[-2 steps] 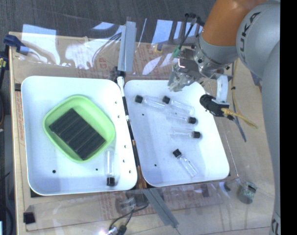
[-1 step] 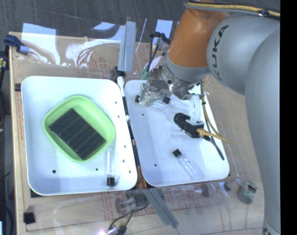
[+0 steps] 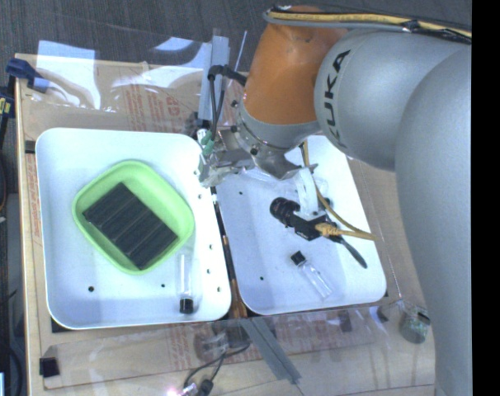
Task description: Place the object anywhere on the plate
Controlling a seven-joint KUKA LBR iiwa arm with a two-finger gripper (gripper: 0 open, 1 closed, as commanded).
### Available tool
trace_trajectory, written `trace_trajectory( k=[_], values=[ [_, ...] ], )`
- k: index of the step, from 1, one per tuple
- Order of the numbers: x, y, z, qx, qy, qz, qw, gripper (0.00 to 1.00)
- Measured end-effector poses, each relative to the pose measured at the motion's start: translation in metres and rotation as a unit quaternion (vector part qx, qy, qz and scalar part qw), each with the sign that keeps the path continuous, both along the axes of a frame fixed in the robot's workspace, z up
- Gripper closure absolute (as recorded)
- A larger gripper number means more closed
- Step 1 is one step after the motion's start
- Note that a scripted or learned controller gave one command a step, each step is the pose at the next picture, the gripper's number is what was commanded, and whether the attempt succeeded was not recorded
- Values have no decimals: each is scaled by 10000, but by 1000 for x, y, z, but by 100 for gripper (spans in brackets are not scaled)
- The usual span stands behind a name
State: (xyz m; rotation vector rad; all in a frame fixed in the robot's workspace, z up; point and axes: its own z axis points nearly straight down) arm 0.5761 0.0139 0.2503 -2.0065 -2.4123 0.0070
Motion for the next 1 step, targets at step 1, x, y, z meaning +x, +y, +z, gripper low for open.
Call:
trace_trajectory(
  k=[1],
  values=[
    [0,-1,0,-3,-3,-7,10000,0]
  ],
)
